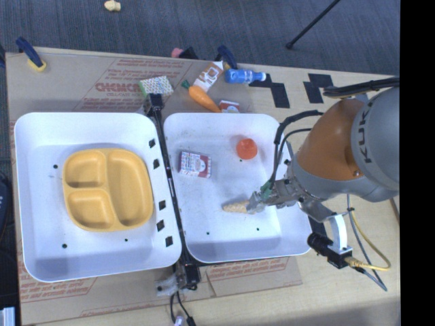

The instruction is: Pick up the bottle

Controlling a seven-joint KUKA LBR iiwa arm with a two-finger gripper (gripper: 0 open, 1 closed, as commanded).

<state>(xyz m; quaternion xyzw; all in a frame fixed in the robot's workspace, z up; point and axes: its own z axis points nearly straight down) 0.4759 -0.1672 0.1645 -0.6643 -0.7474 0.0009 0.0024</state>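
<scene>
A small blue bottle (242, 77) lies on its side on the bench behind the right bin (204, 250), outside it. A white and orange bottle (209, 76) lies just left of it. My gripper (258, 202) is low inside the right bin near its right wall, far in front of both bottles. Its tip sits at the right end of a tan cone-shaped toy (235, 207) lying on the bin floor. The grey and orange arm (333, 151) hangs over the bin's right rim.
The right bin also holds a red and white carton (195, 164) and a round orange-red toy (247, 148). An orange carrot (202, 98) lies behind the bin's back rim. A yellow divided plate (107, 187) rests in the left bin (34, 250).
</scene>
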